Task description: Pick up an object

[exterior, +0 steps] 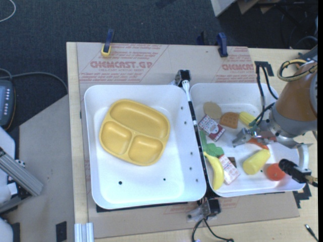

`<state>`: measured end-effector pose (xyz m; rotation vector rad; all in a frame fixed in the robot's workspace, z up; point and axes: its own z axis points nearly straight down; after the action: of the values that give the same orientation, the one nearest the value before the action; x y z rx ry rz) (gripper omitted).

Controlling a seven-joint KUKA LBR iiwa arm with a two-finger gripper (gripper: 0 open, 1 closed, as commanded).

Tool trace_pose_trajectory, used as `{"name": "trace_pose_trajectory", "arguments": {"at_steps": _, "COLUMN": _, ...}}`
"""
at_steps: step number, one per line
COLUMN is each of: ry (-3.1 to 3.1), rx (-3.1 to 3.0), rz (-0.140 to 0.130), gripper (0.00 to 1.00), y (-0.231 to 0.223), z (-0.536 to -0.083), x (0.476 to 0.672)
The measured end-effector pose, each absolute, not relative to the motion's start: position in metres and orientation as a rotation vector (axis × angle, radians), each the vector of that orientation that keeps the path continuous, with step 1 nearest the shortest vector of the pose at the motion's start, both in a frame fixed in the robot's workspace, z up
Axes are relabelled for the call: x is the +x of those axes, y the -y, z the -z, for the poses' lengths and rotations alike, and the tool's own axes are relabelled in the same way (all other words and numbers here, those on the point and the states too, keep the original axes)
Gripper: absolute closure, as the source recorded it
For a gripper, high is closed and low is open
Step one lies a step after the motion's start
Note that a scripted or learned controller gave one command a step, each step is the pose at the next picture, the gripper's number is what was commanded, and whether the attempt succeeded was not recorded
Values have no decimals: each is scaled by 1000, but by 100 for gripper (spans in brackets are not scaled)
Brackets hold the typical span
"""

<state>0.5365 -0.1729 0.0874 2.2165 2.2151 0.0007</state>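
The right bin holds several toy foods. My gripper hangs low over its middle, reaching in from the right below the orange wrist band. Just right of the gripper lies a small red-orange piece. A yellow lemon-like piece and a red tomato lie below it. A banana, a green piece and a red-and-white packet lie to its left. A brown waffle sits just above it. I see nothing clearly held.
The left bin holds a yellow divided plate. A tan round piece and a small yellow piece lie at the right bin's back. A second packet lies beside the banana. Cables trail by the arm.
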Motion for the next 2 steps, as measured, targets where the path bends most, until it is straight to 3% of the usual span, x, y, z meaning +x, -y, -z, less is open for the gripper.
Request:
{"name": "trace_pose_trajectory", "arguments": {"at_steps": 1, "ry": -2205, "rx": 2212, "rz": -4, "gripper": 100, "y": 175, "z": -101, "x": 538}}
{"name": "trace_pose_trajectory", "arguments": {"at_steps": 2, "ry": -2218, "rx": 2219, "rz": -2, "gripper": 100, "y": 179, "z": -144, "x": 538}}
